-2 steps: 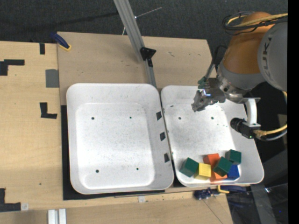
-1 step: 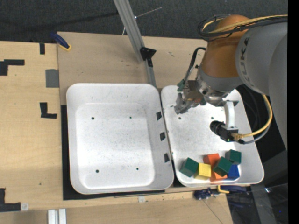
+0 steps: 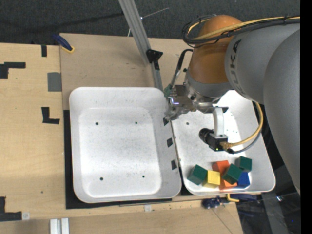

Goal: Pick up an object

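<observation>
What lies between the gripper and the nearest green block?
In the camera view, only bare right bin floor lies between the gripper and that green block.

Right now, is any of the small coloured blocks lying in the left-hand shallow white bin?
No: the coloured blocks all lie clustered in the near corner of the right-hand shallow white bin.

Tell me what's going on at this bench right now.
The grey robot arm with the orange band reaches in over the right-hand shallow white bin. Its gripper is near the wall next to the left-hand white bin. A cluster of small coloured blocks, green, yellow, orange and blue, sits in the right bin's near corner, apart from the gripper. Nothing looks picked up yet.
</observation>
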Available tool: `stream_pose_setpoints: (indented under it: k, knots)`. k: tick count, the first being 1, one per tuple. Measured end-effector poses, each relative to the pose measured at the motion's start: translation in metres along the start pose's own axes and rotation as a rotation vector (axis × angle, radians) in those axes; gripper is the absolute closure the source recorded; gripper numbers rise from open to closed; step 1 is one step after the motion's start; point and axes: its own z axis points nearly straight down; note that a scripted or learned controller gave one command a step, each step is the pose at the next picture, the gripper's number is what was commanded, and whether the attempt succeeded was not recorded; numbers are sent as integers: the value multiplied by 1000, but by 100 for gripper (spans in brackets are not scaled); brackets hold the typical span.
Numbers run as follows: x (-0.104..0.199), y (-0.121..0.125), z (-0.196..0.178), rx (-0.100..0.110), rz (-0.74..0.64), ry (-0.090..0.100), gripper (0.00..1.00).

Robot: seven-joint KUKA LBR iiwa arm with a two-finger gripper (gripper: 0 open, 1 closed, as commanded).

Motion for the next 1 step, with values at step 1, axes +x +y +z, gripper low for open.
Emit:
stream_pose_setpoints:
  k: [1]
  knots:
    - [57,12,3,0,0,-1,100]
